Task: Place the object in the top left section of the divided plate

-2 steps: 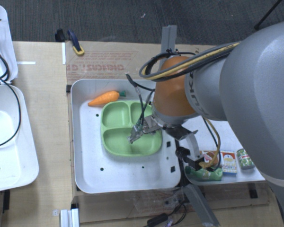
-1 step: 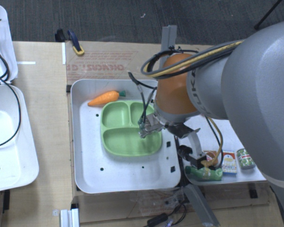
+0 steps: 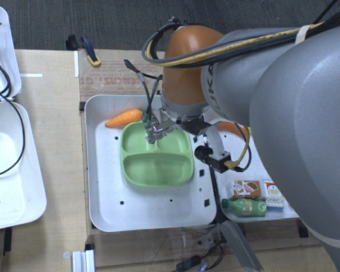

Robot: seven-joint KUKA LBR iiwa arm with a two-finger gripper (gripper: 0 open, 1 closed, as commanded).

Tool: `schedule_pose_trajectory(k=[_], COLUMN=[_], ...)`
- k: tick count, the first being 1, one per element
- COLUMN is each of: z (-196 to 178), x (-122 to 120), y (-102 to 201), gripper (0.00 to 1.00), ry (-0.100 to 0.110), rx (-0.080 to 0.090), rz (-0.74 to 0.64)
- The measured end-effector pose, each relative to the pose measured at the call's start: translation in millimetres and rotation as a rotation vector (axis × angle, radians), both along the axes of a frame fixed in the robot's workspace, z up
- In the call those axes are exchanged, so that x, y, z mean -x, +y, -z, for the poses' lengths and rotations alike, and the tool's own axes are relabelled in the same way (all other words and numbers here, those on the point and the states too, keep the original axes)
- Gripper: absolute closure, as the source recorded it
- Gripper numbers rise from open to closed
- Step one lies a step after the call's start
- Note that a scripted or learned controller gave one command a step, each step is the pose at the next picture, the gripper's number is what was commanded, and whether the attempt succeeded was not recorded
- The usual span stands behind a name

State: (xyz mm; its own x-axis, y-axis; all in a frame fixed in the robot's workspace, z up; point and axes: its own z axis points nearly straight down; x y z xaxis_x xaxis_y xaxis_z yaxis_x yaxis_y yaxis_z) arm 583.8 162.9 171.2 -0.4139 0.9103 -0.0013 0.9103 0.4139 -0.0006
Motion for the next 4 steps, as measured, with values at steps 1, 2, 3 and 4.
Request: schedule_pose_trajectory(k=[1, 2, 3, 4], z=[-77, -61, -50, -62], x=[-25, 14, 65, 105], y=[-70, -77, -94, -148], gripper=[1.0, 1.0, 1.0, 1.0], ry=[0.0, 0.003, 0.003, -0.003], rx=[0.001, 0.0, 0.0, 0.0], rz=[-0.059, 0.007, -0.114, -0.436])
